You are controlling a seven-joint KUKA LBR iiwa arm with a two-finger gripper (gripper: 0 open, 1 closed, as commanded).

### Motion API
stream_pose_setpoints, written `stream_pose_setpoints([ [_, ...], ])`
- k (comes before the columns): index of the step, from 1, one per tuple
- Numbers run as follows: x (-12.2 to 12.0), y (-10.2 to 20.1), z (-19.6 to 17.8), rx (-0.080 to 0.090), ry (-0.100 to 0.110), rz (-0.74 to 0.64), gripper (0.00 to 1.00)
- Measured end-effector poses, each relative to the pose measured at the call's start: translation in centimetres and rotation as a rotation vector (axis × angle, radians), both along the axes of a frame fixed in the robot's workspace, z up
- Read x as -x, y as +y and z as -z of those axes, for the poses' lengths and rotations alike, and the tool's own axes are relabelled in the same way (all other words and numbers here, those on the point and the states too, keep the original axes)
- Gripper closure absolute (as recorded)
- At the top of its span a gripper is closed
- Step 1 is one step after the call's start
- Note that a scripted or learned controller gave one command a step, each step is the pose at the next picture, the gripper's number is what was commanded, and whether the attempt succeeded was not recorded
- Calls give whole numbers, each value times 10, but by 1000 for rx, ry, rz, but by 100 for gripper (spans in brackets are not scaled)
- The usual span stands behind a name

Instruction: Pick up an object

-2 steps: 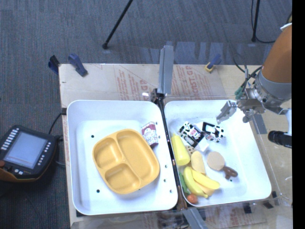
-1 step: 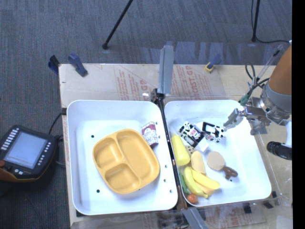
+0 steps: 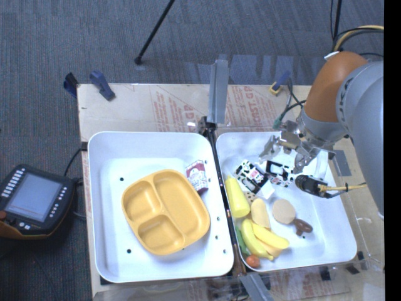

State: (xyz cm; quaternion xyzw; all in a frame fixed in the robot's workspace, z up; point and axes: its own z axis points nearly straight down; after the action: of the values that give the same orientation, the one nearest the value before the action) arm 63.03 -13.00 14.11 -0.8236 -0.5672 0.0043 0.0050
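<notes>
Spreading fingers (image 3: 270,148) apart above the back of the right bin (image 3: 341,234), pinching nothing between them. Hovering the gripper (image 3: 287,158) just over a black-and-white patterned toy (image 3: 250,174), apparently lining up for a descent onto it or onto the clutter touching it. Reaching in from the right with the orange-banded wrist tilted down toward the heap.

Crowding the pickable things against the right bin's left wall: a yellow cylinder (image 3: 236,197) lying along the divider, bananas (image 3: 266,237) nearer the front, a round tan disc (image 3: 283,211) and a small brown piece (image 3: 303,226) just beside them. Packing them this tightly is likely making a clean grip harder, since closing on one piece risks nudging its neighbours.

Leaving the left bin (image 3: 106,158) to a yellow divided plate (image 3: 164,211) and a small carton (image 3: 197,175) touching its far edge, both well apart from the gripper. Judging the pick as not yet made.
</notes>
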Motion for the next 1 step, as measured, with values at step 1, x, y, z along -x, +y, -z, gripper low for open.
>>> stream_pose_setpoints([
  [1,15,-4,32,9,-49,-234,0],
])
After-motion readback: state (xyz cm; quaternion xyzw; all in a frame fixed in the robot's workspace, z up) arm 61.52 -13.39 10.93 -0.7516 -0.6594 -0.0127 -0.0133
